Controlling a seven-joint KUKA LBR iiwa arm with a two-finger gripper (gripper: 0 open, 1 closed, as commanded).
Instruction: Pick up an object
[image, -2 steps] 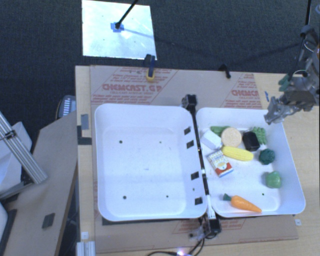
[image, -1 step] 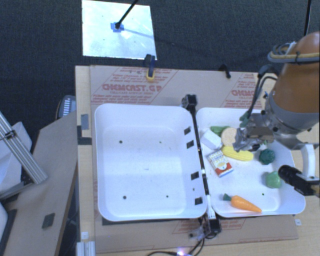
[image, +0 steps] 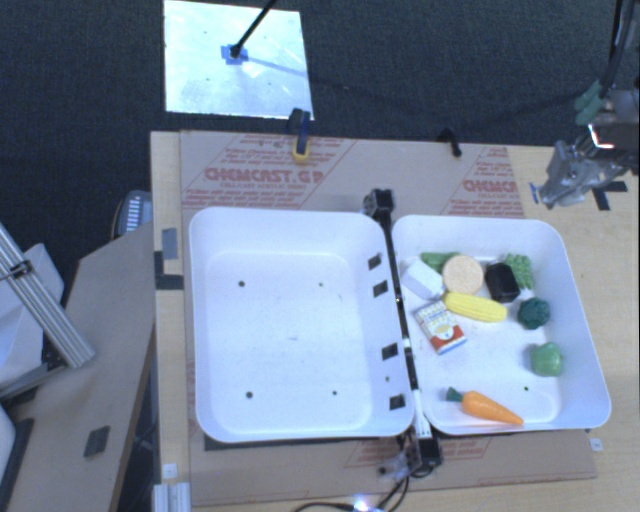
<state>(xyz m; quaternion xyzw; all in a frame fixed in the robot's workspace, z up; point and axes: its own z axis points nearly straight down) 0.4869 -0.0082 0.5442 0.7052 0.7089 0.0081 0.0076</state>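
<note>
The gripper (image: 572, 185) is at the upper right of the camera view, above the table (image: 480, 170) and outside the right bin (image: 575, 300), near its far right corner. Whether its fingers are open or closed I cannot tell, because this part is small and blurred; nothing can be seen between them.

All the objects lie in the right bin. A round beige biscuit (image: 462, 273) is in the far part, touching a green leafy piece (image: 436, 261) on its left and a white block (image: 421, 280) just below that. A yellow corn cob (image: 475, 307) lies just in front of the biscuit. A black object (image: 501, 282) is beside the biscuit on the right, and a light green vegetable (image: 519, 268) is next to it. A dark green piece (image: 533, 313) and a paler green one (image: 546, 359) lie near the right wall. A small red and white carton (image: 439, 326) lies near the middle divider. An orange carrot (image: 485, 405) lies alone in the near part, well apart from the rest.

The left bin (image: 200, 330) stands just beside the right one
</note>
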